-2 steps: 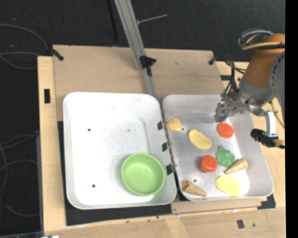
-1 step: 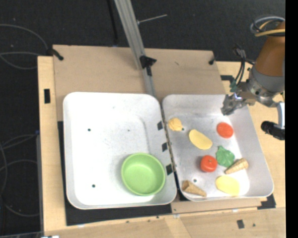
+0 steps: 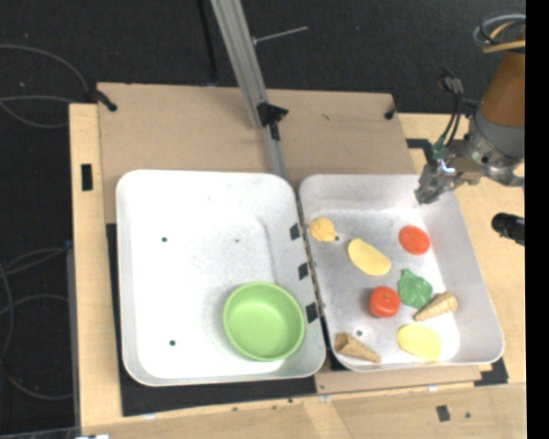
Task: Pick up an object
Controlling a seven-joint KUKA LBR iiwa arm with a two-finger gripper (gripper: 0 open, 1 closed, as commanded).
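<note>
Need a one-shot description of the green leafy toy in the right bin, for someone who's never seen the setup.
Look in the right bin, the one crowded with small toy foods. Toward its lower right lies the green leafy piece, between the red ball and the tan cone. It is the one dark green, ragged-edged item in that bin.

**Arrangement of two bins and their contents**

Left bin [image 3: 165, 208]: a bowl [image 3: 263, 321] sits in its near right corner. Right bin [image 3: 348, 195]: eight small items. A small rounded piece [image 3: 324, 230] lies by the dividing edge; an oval piece [image 3: 370, 257] is right of it; a round piece [image 3: 414, 240] is further right. Nearer: a ball [image 3: 383, 302], a leafy piece [image 3: 414, 289], a cone [image 3: 436, 306]. Nearest: a second cone [image 3: 358, 347] and a flat oval [image 3: 419, 340]. The gripper [image 3: 430, 188] hangs over the far right corner.
</note>
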